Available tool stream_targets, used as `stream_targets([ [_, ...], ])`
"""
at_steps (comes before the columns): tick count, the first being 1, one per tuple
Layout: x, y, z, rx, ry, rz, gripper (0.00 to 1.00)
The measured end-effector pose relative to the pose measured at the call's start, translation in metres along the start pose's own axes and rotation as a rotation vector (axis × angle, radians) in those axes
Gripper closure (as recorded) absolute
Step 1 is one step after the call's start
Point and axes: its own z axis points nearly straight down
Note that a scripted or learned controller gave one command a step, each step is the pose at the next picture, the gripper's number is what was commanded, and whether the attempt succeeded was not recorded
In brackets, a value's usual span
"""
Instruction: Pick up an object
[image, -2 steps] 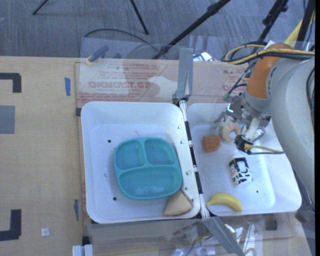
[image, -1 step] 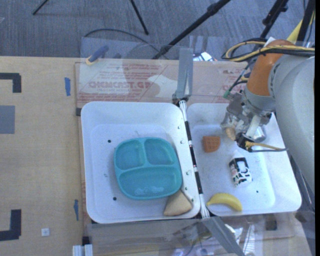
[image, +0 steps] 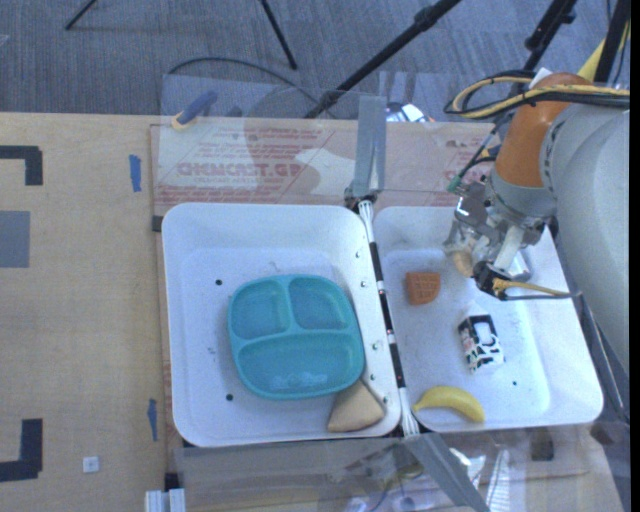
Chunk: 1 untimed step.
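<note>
Nothing is seen lifted yet. Gripper (image: 478, 258) is hung low over the right bin (image: 570, 395), by a tan object (image: 460, 262). Finger state can't be told. Orange block (image: 423, 288), cow mug (image: 482, 342), banana (image: 449, 402) are left lying.

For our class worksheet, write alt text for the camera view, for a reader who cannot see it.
A grey robot arm's gripper hangs over the right bin, which holds an orange block, a black-and-white mug and a banana. The left bin holds a teal divided plate and a tan wedge.
</note>
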Motion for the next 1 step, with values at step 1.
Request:
stream_targets([
  [1,0.0238,-0.0044,0.0216,0.012,-0.005,-0.149,1.0],
])
